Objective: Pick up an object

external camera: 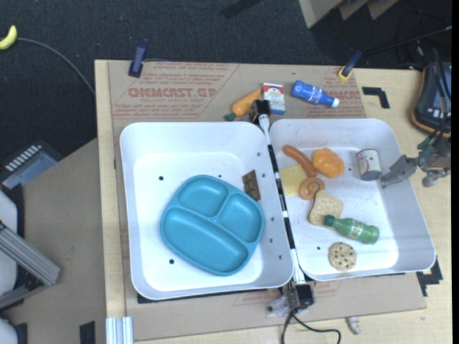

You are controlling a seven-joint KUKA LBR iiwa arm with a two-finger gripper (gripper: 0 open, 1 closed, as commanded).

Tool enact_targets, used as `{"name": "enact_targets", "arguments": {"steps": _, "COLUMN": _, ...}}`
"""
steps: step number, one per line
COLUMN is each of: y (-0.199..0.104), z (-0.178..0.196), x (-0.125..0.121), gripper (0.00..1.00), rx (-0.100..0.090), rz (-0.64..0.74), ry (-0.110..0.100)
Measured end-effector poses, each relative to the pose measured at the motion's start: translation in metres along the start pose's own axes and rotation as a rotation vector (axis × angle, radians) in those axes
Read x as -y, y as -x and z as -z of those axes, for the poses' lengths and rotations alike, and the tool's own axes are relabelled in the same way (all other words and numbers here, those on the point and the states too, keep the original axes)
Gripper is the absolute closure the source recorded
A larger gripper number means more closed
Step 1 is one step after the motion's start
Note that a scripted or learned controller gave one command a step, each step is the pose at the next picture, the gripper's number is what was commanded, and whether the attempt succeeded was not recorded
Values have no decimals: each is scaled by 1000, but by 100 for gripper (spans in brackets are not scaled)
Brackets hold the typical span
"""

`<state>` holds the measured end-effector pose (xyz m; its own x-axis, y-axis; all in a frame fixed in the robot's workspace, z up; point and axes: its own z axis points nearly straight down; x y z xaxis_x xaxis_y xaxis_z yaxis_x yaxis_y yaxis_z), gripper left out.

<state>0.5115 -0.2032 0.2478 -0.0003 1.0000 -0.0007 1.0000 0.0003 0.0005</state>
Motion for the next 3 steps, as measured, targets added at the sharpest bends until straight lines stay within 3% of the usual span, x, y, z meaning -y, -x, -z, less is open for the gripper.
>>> {"name": "enact_targets", "arguments": {"steps": 1, "y": -30, "z": -84, "x": -51, "gripper": 0, "rx": -2, "rz": 1, "ry": -3}}
{"name": "enact_targets", "arguments": {"steps": 2, "y": -96, "z": -164, "x": -107, "gripper": 0, "rx": -2, "rz": 1, "ry": 1}}
{"name": "enact_targets", "arguments": {"steps": 3, "y": -96, "z": -166, "x": -145, "gripper": 0, "rx": -2, "rz": 2, "ry": -20}}
